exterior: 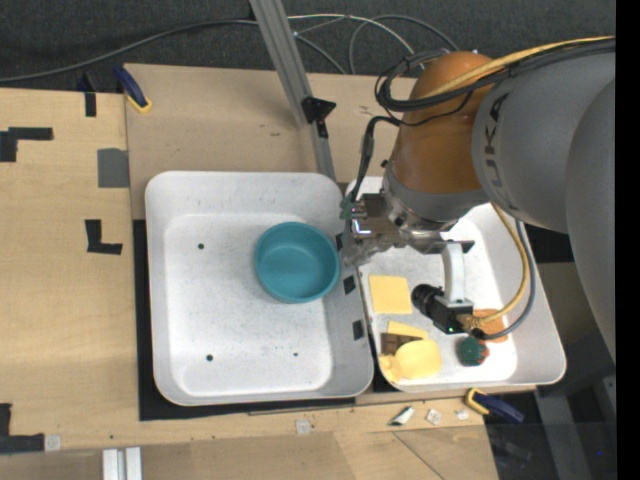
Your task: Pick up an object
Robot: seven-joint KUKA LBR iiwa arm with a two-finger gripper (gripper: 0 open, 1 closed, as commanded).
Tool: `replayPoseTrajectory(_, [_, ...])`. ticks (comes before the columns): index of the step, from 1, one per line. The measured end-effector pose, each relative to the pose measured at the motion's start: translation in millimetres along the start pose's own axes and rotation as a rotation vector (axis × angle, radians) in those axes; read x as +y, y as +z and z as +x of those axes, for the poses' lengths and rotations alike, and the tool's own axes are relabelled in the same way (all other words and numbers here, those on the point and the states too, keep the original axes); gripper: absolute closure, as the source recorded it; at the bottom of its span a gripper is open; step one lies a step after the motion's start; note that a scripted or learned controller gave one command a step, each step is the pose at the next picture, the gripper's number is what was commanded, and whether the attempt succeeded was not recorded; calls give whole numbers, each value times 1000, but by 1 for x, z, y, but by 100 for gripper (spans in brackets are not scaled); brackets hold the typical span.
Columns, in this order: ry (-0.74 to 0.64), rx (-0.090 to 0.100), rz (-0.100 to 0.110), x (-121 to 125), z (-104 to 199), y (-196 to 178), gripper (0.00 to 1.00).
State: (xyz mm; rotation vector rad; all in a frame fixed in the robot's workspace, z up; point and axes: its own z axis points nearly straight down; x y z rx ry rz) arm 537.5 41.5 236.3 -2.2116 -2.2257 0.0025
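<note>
A teal bowl stands upright in the left bin, close to that bin's right wall. The right bin holds a flat yellow square, a yellow wedge, a rounded yellow piece, a small brown piece and a small green and red object. My gripper hangs over the divide between the two bins, just right of the bowl and above the yellow square. The bulky wrist hides most of it.
The grey arm with its orange band covers the back of the right bin. A slanted metal pole rises behind the left bin. Blue and yellow clamps sit at the bench corners.
</note>
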Motion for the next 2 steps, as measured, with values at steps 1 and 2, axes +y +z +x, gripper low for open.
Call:
replayPoseTrajectory(1, [1,-2,1,-19,40,11,100])
replayPoseTrajectory(2, [5,-2,-1,-18,37,10,0])
